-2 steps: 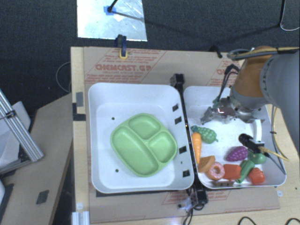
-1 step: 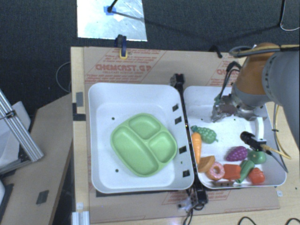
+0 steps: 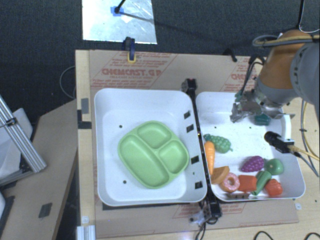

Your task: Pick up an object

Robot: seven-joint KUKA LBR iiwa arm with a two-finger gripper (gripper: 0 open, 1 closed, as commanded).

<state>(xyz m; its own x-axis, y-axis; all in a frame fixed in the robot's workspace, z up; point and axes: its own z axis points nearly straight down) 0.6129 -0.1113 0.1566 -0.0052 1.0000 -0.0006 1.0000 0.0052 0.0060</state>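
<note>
Toys, near end of right bin: carrot, doughnut, grapes, green pepper and red pieces crowded together, partly overlapping.
Left bin: green divided plate lies alone, bare white floor all round.
Leafy green toy: just beside the divider.
Gripper: low over the right bin's far half; cannot tell how it stands.
Teal object: half hidden behind the wrist.
Far right bin floor: open.
</note>
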